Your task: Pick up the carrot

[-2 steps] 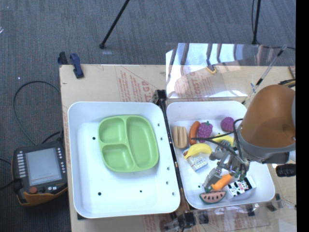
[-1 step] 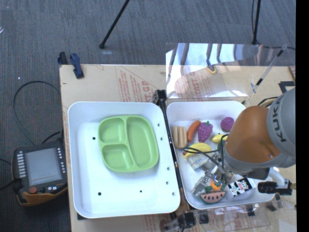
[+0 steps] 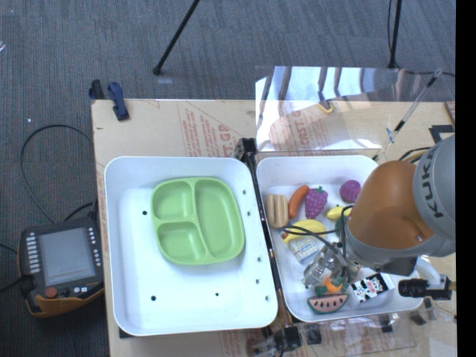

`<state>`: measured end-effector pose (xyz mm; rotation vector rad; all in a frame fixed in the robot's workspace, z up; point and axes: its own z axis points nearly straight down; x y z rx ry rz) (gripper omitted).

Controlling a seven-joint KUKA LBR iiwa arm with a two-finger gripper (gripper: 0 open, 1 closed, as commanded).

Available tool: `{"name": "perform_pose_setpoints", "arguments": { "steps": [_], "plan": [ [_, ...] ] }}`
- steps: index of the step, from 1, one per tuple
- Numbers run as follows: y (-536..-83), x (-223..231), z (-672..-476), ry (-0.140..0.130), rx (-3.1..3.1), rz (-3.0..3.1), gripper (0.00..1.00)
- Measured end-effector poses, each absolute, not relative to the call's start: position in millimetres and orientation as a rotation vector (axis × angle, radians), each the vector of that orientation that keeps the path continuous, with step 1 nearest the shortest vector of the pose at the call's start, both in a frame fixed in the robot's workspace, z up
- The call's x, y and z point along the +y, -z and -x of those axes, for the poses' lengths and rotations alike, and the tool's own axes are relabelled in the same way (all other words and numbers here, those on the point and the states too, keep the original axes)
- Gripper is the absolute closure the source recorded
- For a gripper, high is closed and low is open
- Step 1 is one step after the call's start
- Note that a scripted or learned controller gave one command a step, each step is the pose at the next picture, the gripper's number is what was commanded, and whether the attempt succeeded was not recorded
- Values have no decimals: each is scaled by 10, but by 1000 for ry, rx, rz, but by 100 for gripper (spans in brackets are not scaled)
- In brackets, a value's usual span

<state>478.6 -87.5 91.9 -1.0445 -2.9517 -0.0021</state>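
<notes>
1. We see the carrot point(image 3: 334, 283), a small orange piece with a bit of green, near the front of the right bin point(image 3: 297, 171), just above the watermelon slice point(image 3: 327, 303).
2. The end effector point(image 3: 324, 269) sits right on top of the carrot, metallic fingers pointing down-left; we cannot tell how far apart they are, or whether the carrot is actually between them.
3. The arm point(image 3: 394, 207) reaches in from the right, its orange band covering much of the right bin's right half.
4. Next to the watermelon slice, to its right, lies a black-and-white dice-like piece point(image 3: 366, 288).
5. Just behind the end effector we see a pale packet-like item point(image 3: 303, 248) and a banana point(image 3: 305, 227).
6. Further back in the same bin: a bread slice point(image 3: 277, 209), a red-orange sausage point(image 3: 298, 199), a purple grape bunch point(image 3: 316, 201) and a dark pink round fruit point(image 3: 350, 191).
7. The left bin point(image 3: 134, 274) holds a green divided plate point(image 3: 198, 220), well apart from the carrot.
8. Both bins rest on the desk point(image 3: 178, 129), which is covered in cardboard.
9. A teach pendant point(image 3: 61, 262) lies on the floor left of the desk.
</notes>
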Motion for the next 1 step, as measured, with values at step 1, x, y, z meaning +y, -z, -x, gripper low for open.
{"name": "perform_pose_setpoints", "arguments": {
  "steps": [1],
  "plan": [
    [-1871, 62, -4774, 4, -2830, 1359, 100]
  ]
}}
